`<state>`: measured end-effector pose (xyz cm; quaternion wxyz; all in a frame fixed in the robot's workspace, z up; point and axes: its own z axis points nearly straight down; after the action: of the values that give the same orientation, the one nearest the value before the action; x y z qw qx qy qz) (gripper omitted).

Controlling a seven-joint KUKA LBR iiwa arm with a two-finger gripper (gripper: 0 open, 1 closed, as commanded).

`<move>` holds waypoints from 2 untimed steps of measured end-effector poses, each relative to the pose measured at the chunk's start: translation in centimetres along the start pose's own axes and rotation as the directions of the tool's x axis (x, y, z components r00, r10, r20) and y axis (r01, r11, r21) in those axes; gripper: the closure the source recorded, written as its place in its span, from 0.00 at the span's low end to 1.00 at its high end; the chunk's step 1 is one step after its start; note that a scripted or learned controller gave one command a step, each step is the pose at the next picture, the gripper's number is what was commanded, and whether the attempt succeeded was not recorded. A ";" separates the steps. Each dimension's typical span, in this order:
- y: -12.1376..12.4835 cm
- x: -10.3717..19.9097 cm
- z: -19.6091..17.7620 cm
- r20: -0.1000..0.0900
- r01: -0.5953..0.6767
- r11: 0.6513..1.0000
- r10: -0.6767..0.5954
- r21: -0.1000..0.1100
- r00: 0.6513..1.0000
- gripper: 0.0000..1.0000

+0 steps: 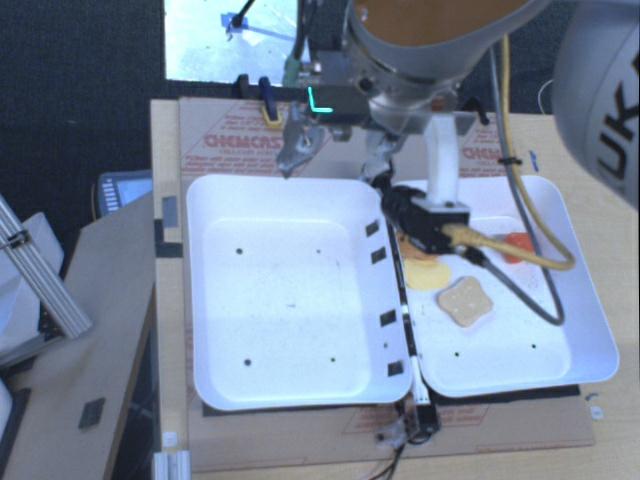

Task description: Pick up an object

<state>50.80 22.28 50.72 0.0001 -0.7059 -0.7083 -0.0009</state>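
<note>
The right bin (560, 363) holds a tan toast-shaped piece (465, 301), a flat yellow piece (427, 274) and a red piece (517, 246) partly behind a yellow cable. My gripper (296, 158) hangs over the far rim of the left bin (290, 308), its metal fingers drawn together to a point with nothing between them. It is well to the left of those pieces and above them. A black block (428, 218) on a white post covers the right bin's far left corner.
A yellow cable (530, 223) and a grey cable (525, 293) loop across the right bin. Black clips line the divider between the bins (385, 288). Cardboard lies under both bins. An aluminium rail (35, 268) and a small screen (122, 190) stand at the left.
</note>
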 end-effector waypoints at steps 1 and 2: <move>0.0 0.1 -1.2 -0.002 0.003 1.000 -0.003 -0.002 1.000 1.00; 0.0 0.0 -1.1 -0.001 0.003 1.000 -0.003 -0.001 1.000 0.00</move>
<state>50.82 22.33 51.84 0.0000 -0.7047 -0.7095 -0.0019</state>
